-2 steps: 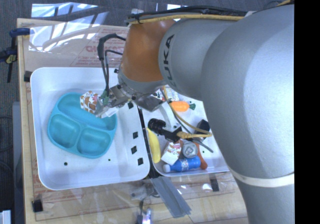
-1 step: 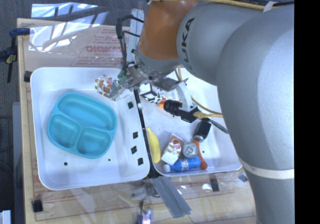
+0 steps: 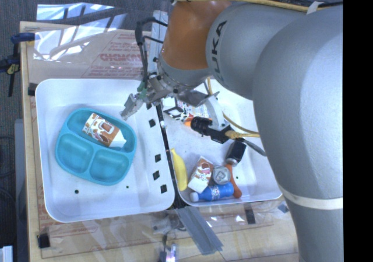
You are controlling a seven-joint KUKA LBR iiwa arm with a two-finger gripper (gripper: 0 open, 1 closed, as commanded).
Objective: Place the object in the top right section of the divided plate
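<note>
Pincer (image 3: 135, 105) hangs over the left bin (image 3: 64, 94) by the divider between bins, fingers apart, nothing between them. Carton (image 3: 102, 129) lies in the top right section of the blue plate (image 3: 87, 159), mid left bin. Right bin (image 3: 259, 188) near its front edge: banana (image 3: 179, 169), second carton (image 3: 201, 174), blue bottle (image 3: 217, 192).

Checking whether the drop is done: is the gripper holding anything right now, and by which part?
Nothing is held. The gripper hangs with nothing between its fingers, above the bin wall, while the small carton lies in the blue divided plate.
</note>
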